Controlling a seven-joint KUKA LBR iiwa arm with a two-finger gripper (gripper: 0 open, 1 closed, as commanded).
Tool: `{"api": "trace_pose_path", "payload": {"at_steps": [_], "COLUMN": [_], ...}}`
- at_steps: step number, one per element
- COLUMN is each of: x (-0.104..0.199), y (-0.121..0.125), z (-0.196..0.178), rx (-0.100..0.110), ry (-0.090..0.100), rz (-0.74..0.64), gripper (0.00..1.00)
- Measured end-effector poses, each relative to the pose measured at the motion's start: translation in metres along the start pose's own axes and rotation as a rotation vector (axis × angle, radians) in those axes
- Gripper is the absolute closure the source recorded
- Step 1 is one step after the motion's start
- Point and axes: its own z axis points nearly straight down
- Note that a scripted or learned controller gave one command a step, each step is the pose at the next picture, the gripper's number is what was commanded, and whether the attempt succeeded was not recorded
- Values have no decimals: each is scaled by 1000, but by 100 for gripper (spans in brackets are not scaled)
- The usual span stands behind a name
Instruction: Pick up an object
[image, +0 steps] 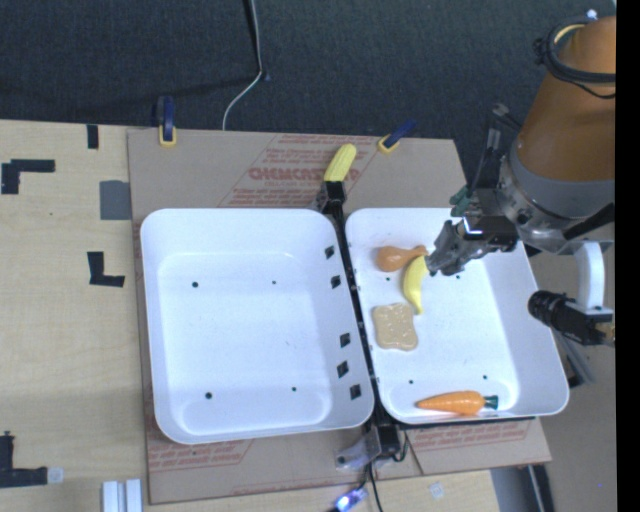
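Banana (413, 285) lay in the right bin (520, 330), near its left wall, with an orange pear-like piece (392, 258) touching its upper end and a slice of toast (395, 327) just below it. A carrot (455, 403) rested along the near rim, well apart. The gripper (445, 258) hung just right of the banana's top, low over the bin, probably lined up for a grab there. Whether its jaws were open or closed could not be told. The left bin (240, 330) sat alongside on the worktop (60, 320).
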Motion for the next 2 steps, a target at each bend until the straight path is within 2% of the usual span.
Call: {"api": "trace_pose_path", "payload": {"at_steps": [1,2], "x": [-2,56], "y": [1,-17], "z": [-6,-69], "rx": [6,-2], "ry": [-2,0], "rz": [2,-3], "gripper": [100,100]}}
